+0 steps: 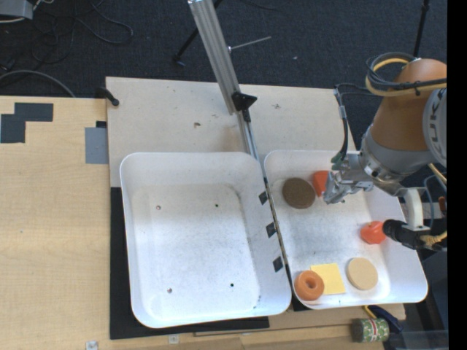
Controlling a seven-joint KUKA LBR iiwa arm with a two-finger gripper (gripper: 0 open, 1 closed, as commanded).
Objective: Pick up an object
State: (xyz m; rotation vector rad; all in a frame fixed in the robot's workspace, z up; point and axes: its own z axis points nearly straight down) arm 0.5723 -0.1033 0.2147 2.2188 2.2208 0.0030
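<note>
Poised low over the back of the right bin [408, 289]: the end effector [337, 190]. Impossible to tell from this slant whether wide or narrow; nothing visibly held.

Just beside it, toward the left bin [139, 195]: an orange block [319, 180], partly hidden, and next to that a brown disc [298, 193] lying flat.

Probably the block as target, being nearest. Looks small, light and stiff, likely foam or plastic, so not fragile. Best gripped across two opposite sides, low down and squarely, since apt to slip or tip if pinched at a corner. Worth minding the disc so close beside.

Further forward in the same bin, well apart: a red piece [373, 232], a tan disc [362, 273], a yellow square [330, 277] and an orange ring [310, 285]. Flat ones harder to grip from above.
</note>
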